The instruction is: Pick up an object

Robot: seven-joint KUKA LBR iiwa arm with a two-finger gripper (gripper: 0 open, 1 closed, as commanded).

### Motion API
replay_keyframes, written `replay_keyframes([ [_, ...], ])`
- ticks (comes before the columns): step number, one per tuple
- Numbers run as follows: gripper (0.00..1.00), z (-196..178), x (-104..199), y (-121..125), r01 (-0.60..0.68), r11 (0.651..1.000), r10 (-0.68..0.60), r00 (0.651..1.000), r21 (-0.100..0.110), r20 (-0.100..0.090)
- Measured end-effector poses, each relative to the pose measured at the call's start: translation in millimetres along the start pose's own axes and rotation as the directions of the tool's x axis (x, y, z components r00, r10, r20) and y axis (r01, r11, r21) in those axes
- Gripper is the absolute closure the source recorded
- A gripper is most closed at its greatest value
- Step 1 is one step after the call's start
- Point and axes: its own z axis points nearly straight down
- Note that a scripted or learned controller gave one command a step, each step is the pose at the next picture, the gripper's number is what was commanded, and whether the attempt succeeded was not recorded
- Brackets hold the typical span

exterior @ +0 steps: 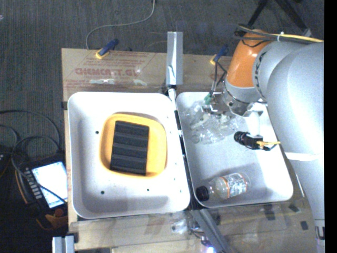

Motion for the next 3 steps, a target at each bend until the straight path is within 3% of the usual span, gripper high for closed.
replay_keyframes([
  [1, 0.0, -101, -53, -72, -0.163, 0.985, 0.164, 0.986, -0.061, 0.003],
  [2, 0.0, -137, -85, -87, -0.204, 0.977, 0.204, 0.979, -0.062, -0.001],
  [3, 0.0, -107, -91, -66, -0.26, 0.964, 0.26, 0.966, -0.059, -0.005],
])
